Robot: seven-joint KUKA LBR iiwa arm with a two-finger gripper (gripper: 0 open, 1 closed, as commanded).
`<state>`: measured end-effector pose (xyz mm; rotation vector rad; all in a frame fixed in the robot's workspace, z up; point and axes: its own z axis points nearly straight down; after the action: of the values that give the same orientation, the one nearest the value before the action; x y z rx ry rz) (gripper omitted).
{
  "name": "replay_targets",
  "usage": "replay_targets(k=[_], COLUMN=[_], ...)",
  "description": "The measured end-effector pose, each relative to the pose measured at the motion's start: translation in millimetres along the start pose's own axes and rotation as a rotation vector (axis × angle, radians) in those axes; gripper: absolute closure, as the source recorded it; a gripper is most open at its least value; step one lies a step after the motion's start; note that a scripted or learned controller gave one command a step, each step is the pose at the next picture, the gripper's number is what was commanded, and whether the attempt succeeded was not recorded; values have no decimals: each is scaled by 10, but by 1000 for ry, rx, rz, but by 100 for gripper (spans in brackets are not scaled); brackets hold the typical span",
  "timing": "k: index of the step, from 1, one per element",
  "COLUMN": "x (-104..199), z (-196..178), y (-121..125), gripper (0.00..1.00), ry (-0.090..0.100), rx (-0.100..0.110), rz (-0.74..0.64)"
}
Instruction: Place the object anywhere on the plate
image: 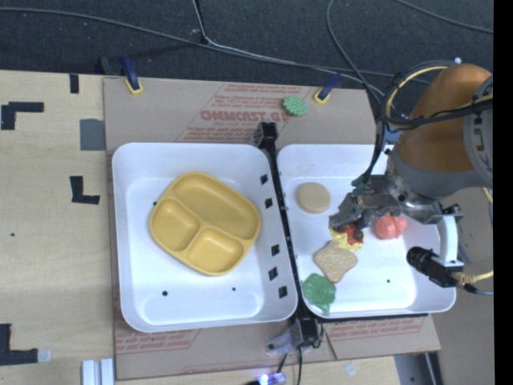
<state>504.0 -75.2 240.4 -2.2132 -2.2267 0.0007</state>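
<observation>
A yellow divided plate point(205, 221) lies tilted in the left bin point(136, 295). The right bin point(401, 295) holds several toy foods: a round tan cookie point(313, 197), a tan toast slice point(335, 261), a green leafy piece point(319, 292), a small red and yellow piece point(349, 237) and a pink-red piece point(390, 226). My gripper point(357, 215) hangs low over the right bin, directly above the red and yellow piece and left of the pink-red piece. The wrist body hides its fingertips.
A small green toy point(295, 106) lies on the cardboard behind the bins. A black divider point(274, 215) runs between the two bins. Cables cross the dark floor at the back. The arm's orange band point(449, 111) looms over the right bin's far right.
</observation>
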Motion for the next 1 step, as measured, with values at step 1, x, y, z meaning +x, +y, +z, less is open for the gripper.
replay_targets(k=[1], x=[562], z=[136], y=[109], gripper=[100], ry=[0], rx=[2], rz=[0])
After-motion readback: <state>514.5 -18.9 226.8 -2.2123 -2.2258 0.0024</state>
